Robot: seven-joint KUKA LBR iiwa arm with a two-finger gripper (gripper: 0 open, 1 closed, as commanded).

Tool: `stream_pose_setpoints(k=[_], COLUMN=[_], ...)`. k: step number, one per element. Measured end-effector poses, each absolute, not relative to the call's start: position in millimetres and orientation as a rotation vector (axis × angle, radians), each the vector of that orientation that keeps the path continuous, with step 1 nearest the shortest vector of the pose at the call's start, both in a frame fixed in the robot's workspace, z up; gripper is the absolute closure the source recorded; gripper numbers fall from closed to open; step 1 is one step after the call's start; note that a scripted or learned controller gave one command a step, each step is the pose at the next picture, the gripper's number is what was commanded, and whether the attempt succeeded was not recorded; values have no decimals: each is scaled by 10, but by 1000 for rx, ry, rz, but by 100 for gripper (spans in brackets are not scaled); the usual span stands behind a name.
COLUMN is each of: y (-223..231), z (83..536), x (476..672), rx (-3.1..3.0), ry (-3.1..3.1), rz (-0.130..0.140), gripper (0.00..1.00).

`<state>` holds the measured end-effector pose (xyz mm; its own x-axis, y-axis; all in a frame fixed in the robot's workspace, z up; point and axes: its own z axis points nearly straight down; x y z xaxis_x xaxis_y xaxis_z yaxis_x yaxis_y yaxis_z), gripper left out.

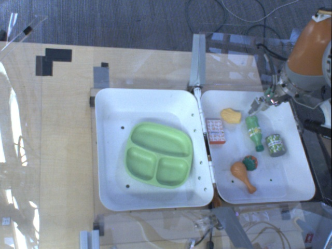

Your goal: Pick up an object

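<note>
In the right bin point(290, 185) lie a yellow piece point(231, 116), a green bottle point(254, 132), a small green can point(275, 144), a red-and-white box point(216, 130) by the left wall, a green ball point(250, 162) and an orange drumstick point(243, 176). My gripper point(264, 101) hangs over the bin's far right part, just above the bottle's top end and right of the yellow piece. Its fingers are open and nothing is between them.
The left bin point(109, 139) holds a green divided tray point(158, 154). A metal divider point(197, 61) stands between the bins at the back. Cables lie on the dark floor behind. The arm's orange band point(310, 40) rises at the right edge.
</note>
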<state>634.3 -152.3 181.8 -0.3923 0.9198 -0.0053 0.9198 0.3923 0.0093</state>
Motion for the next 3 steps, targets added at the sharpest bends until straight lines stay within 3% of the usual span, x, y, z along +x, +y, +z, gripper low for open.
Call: stream_pose_setpoints(k=[1,2,3], y=[-1525,-1771,-1755], z=[1814,866,989], x=[6341,6352,6379], rx=[1727,1621,1615], ry=[2614,2682,2680], rz=[6,4,10], gripper=[0,0,100])
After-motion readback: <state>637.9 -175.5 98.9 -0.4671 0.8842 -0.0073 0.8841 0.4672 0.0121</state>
